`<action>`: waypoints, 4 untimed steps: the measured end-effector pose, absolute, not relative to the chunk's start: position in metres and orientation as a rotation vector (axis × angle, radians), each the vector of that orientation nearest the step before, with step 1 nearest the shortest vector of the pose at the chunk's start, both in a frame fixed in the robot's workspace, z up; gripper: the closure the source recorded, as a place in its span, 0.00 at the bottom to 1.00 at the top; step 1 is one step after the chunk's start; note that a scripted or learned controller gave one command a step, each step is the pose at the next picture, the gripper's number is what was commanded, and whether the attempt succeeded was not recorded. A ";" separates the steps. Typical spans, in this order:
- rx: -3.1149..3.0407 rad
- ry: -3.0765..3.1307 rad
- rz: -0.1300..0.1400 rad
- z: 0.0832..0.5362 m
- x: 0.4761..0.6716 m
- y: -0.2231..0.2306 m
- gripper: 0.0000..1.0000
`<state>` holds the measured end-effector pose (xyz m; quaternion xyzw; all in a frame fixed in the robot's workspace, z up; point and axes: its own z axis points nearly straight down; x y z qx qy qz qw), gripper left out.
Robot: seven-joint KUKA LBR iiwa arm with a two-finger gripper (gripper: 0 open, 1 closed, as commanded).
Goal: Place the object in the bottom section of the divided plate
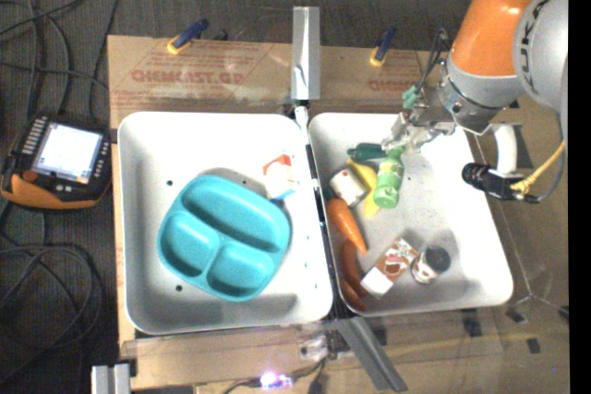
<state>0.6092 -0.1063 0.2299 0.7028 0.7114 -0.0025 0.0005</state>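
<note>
Teal divided plate in the white left bin; at 3 o'clock, orange carrot, green bottle, yellow piece.

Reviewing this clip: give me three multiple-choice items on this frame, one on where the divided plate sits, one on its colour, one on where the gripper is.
1. Where is the divided plate?
A. In the left bin
B. In the right bin
C. On the cardboard behind the bins

2. What colour is the plate?
A. Orange
B. Teal
C. Yellow

3. Where is the gripper?
A. Down on the plate
B. Over the bare bench in front of the bins
C. Over the right bin, just above the green bottle

Key:
1 A: the plate lies inside the left bin, tilted toward its lower middle.
2 B: its three compartments are all teal-blue.
3 C: the gripper hangs over the right bin at its upper part, with the green bottle right below it; whether it grips the bottle cannot be told.
</note>
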 end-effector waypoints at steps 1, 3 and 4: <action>2.030 2.400 -0.003 0.196 0.600 -0.036 1.00; 2.125 2.316 -0.008 0.183 0.608 0.064 1.00; 1.944 2.469 -0.006 0.215 0.579 0.120 1.00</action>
